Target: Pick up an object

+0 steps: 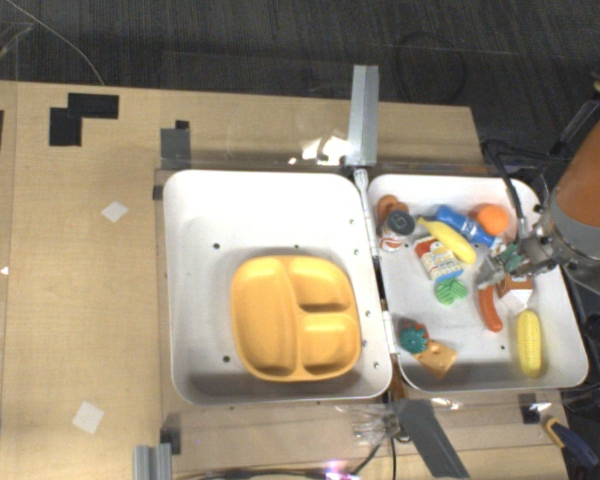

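The right bin holds several toy foods. A yellow banana lies across a blue bottle, with an orange ball beside them. A white and red packet and a green piece sit mid-bin. A red sausage and a yellow corn cob lie toward the right. My gripper hangs low over the bin's right half, just above the sausage's upper end and below the orange ball. Nothing can be seen held in it.
A yellow divided plate lies in the left bin. A teal piece and a tan wedge sit at the right bin's front left, and a brown item with a dark cap at its back left. A metal post rises behind the divider.
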`<state>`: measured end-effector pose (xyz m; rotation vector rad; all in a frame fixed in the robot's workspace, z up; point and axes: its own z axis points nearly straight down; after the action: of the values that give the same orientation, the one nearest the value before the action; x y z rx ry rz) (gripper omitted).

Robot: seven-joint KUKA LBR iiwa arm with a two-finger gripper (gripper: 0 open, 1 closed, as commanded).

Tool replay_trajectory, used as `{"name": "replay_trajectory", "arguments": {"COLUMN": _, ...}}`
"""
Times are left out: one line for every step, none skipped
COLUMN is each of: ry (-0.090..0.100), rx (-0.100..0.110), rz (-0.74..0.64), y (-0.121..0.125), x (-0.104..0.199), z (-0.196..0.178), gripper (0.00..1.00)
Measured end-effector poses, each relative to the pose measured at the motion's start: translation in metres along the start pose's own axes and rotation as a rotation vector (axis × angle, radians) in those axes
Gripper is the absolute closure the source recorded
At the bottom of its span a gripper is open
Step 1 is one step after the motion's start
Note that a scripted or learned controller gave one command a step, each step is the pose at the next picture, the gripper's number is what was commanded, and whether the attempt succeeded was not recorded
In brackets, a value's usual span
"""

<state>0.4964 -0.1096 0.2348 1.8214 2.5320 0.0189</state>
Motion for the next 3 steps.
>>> {"name": "replay_trajectory", "arguments": {"ry": -0.002, "rx": -0.005, "rz": -0.008, "y": 0.002, "x": 0.000, "z": -0.011, "gripper": 1.00}}
{"name": "replay_trajectory", "arguments": {"ry": -0.005, "rx": -0.010, "rz": -0.016, "y": 0.004, "x": -0.001, "z": -0.023, "gripper": 1.00}}
{"name": "replay_trajectory", "arguments": {"ry": 0.005, "rx": 0.027, "rz": 0.664, "y": 0.009, "x": 0.012, "z": 0.078, "gripper": 1.00}}
